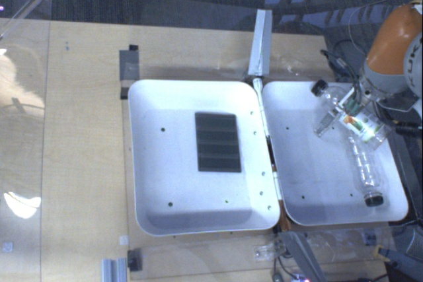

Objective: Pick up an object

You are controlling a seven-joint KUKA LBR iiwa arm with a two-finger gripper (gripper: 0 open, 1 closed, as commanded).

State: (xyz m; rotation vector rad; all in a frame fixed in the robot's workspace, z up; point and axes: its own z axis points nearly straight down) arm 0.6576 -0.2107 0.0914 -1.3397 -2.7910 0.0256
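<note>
Arm (pixel 395 43) comes in from the right, orange band up top, grey wrist below, reaching down over the upper right part of the right bin (pixel 297 201). Gripper (pixel 344 112) sits low over that bin, near its back-right corner. It's clear/glassy w/ a bit of green and red at the wrist end, so it blends w/ what's under it. Can't tell whether it's spread or pressed together, & can't tell if anything is pinched.

Clear plastic bottle (pixel 367 168) lies on its side in the right bin, along the right wall, black cap end toward the front-right corner. Its upper end runs up under/next to the gripper; touching or just beside, can't say which. A small black knob-like bit (pixel 318 85) shows near the bin's back wall, left of the gripper; unclear if it's part of the tool or a loose item.

Left bin (pixel 158 201) holds a dark rectangular ribbed block (pixel 218 142), flat, roughly centered, long side running back to front. Well apart from the gripper.

The two bins sit side by side, touching at a shared edge, on a light wood bench (pixel 73 162). A grey metal bar (pixel 260 43) stands at the back, between the bins.
</note>
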